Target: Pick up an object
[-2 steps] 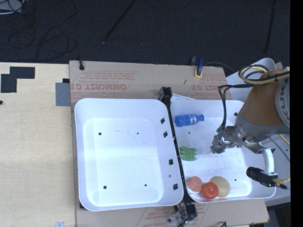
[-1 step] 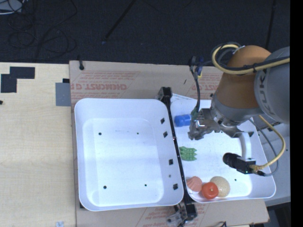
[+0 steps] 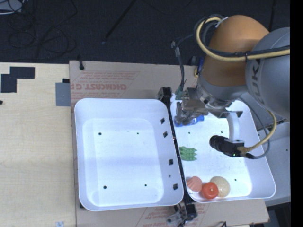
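Note:
My gripper (image 3: 187, 116) reaches down into the far left corner of the right bin (image 3: 255, 174). A blue object (image 3: 194, 120) sits right under its tip, mostly hidden by the gripper body. A green pea pod (image 3: 187, 153) lies near the bin's left wall. At the near edge sit a pink-and-white object (image 3: 193, 184), a red tomato-like ball (image 3: 209, 190) and a cream round object (image 3: 220, 186), close together.
The left bin (image 3: 94, 174) lies beside the right one, with a black divider (image 3: 174, 145) between them. Both rest on a cardboard sheet (image 3: 118, 82). The arm's large orange and grey body (image 3: 236, 56) hangs over the right bin's far side.

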### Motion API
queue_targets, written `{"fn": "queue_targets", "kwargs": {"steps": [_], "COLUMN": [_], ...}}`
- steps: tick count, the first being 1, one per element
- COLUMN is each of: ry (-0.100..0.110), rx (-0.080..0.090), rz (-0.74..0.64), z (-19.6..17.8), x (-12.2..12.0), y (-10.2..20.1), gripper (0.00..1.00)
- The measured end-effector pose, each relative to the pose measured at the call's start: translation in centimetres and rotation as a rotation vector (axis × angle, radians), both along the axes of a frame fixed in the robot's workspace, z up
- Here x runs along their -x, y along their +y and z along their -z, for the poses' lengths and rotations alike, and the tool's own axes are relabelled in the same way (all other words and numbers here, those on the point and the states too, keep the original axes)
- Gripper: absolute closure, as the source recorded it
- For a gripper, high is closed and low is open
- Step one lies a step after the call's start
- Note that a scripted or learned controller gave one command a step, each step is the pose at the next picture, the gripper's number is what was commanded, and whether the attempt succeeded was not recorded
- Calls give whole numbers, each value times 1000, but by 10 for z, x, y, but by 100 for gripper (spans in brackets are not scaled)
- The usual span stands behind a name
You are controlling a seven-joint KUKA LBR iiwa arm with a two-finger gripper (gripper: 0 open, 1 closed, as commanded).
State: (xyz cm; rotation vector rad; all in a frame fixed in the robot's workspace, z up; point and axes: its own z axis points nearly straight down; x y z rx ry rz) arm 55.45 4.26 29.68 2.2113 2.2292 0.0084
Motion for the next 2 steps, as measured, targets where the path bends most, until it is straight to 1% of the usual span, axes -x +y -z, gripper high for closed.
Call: {"fn": "queue_targets", "kwargs": {"steps": [1,2], "ry": [6,14], "rx": [0,4], "rz": [-2,4], "z": [-18,62], "x": [2,-19], "y": [95,150], "gripper": [100,100]}}
